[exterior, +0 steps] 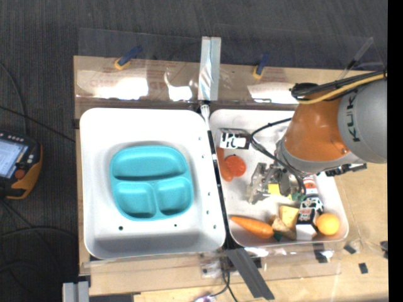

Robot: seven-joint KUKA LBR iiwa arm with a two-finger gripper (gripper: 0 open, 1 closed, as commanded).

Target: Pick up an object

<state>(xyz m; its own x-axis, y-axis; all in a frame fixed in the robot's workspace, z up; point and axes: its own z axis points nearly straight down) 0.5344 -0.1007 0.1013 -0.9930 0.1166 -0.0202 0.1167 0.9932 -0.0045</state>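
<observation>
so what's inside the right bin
The right bin holds a carrot, an orange, a red tomato-like piece and a few small items. The arm covers its upper right part.

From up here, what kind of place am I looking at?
Probably a robotics lab: a robot arm reaches over two white bins of toy food like a carrot, with a control pendant nearby.
</observation>
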